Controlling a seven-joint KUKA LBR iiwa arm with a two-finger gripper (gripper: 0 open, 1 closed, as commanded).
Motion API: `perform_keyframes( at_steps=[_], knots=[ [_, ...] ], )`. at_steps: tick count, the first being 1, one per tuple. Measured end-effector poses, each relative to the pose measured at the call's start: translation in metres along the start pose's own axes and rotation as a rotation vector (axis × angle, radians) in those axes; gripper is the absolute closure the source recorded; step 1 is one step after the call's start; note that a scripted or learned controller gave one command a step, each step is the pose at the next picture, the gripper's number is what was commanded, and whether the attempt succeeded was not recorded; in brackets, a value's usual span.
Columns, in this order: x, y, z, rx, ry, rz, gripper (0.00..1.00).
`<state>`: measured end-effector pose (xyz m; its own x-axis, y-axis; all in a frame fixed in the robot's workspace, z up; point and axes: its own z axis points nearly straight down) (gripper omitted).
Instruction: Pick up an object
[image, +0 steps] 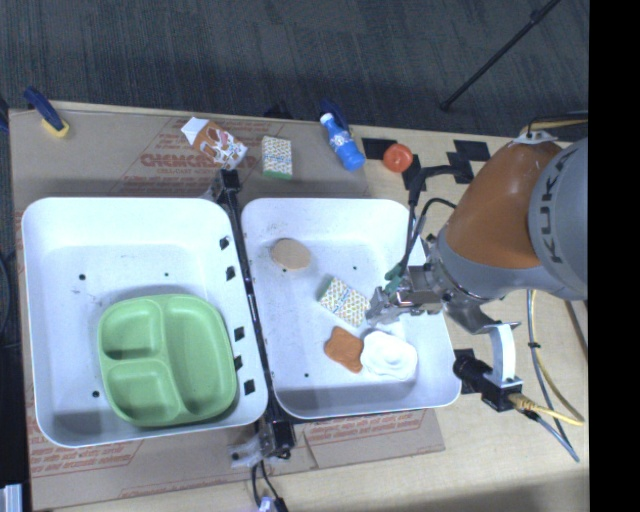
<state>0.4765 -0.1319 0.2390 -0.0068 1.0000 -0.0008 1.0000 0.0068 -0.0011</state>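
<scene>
While the arm (520, 225) is showing part of the lettering "KUKA" on its grey housing, the pincer (385, 303) is sitting low in the right bin (330, 215); whether it is wide or narrow, I cannot tell. Red print on the cardboard (160, 160) behind the bins is too blurred to read. Count: two bins, four objects in the right one. One patterned block (343, 299) is lying just left of the pincer, one white object (388, 355) just below it, one orange piece (343, 349) touching the white object's left side, one tan disc (292, 254) further up-left. One green divided tray (165, 358) is resting in the left bin (60, 230), well apart. On the tabletop (560, 460) beyond the bins: one blue bottle (343, 142), one orange ball (398, 156).
</scene>
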Motion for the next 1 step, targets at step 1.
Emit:
perform_keyframes(
  at_steps=[1],
  knots=[
    [0.0045,0.0009,-0.0013,-0.002,0.0,-0.001,1.0]
  ],
)
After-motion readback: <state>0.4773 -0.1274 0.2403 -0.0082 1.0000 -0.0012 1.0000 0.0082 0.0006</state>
